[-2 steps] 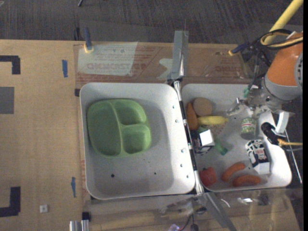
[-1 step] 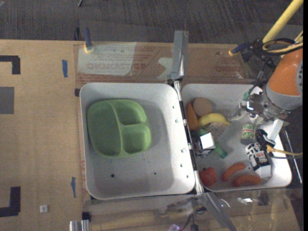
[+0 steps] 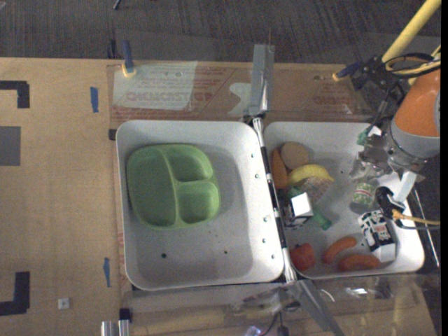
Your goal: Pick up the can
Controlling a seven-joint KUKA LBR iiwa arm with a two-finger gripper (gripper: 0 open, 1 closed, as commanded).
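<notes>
Can just beneath hand.

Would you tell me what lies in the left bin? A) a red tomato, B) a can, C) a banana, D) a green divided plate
D: the green divided plate lies in the left bin, while the banana sits in the right bin.

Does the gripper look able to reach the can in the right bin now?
Probably yes: the gripper hangs just above the can, which stands apart from the banana, with nothing over it.
</notes>
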